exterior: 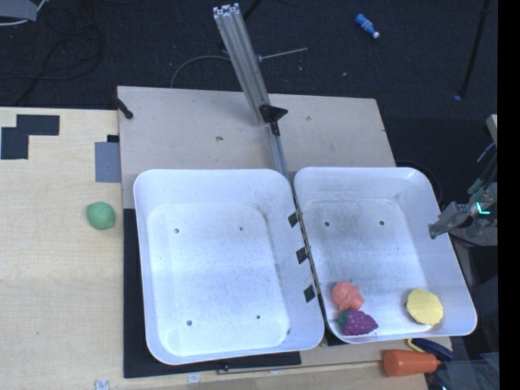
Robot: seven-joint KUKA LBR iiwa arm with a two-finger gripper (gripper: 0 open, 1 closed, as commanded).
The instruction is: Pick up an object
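1. Over at the right edge of the scene, just outside the right bin (455,258), we see our gripper (455,218) as a small grey shape near the bin's right rim; we cannot tell what state it is in, and nothing shows in its hold.
2. We count three candidates to pick, all in the near part of the right bin: a yellow object (424,306) near the right wall, an orange-pink object (348,294) near the left wall, and a purple object (357,322) just nearer than it, apparently touching it.
3. We judge the pick not yet begun, so the step in hand is choosing a target and coming over it.
4. We favour the yellow object: it lies well apart from the other two and closest to our side, though it sits near the bin's wall.
5. To do this well, we should come down from straight above, centred on the object, keeping clear of the rim.
6. The left bin (154,218) holds nothing we can pick; a green ball (101,215) lies on the bench well to the left, outside both bins.
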